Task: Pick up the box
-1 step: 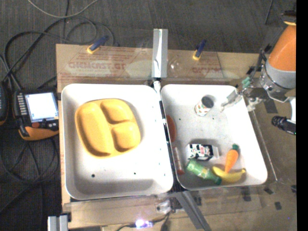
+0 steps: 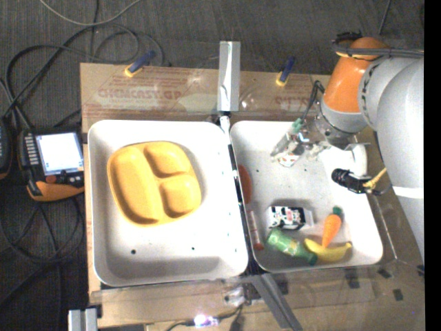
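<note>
Left bin [image 2: 96, 254]: yellow sectioned tray [image 2: 156, 181], central. Right bin [image 2: 265, 136]: box [image 2: 287, 216], black-and-white, at 6 o'clock from gripper [image 2: 295, 147], well apart; green bottle [image 2: 289, 244], banana [image 2: 329, 250], carrot [image 2: 332, 226] toward 5 o'clock. Gripper at bin's 12 o'clock, fingers apart, clamped on nothing.

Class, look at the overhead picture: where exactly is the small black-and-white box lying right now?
The box lies in the right bin, toward its near edge, just above the green bottle and left of the toy carrot.
</note>
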Controlling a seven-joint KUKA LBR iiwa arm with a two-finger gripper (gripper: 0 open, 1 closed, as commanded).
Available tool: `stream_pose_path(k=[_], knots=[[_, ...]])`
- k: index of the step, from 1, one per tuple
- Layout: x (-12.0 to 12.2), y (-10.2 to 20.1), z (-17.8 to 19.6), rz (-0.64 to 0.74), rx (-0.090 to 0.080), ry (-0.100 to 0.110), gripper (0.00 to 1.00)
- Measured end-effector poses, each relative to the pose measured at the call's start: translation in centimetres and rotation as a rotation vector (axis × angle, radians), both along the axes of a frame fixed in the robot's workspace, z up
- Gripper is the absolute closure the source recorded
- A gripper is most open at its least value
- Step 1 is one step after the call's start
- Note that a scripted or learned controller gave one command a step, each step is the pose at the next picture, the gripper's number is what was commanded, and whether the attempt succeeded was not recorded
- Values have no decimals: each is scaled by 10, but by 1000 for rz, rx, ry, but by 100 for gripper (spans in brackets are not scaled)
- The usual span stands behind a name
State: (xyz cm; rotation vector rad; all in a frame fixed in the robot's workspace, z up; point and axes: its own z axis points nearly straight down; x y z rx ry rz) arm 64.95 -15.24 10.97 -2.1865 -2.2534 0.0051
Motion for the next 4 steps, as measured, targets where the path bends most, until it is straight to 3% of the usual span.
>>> stream_pose_path(k=[1, 2, 3, 4], knots=[[-46, 21, -19, 50, -5, -16, 0], [22, -28, -21, -99, -3, -11, 0], [10, -61, 41, 28, -4, -2, 0], [3, -36, 7, 129, -2, -2, 0]])
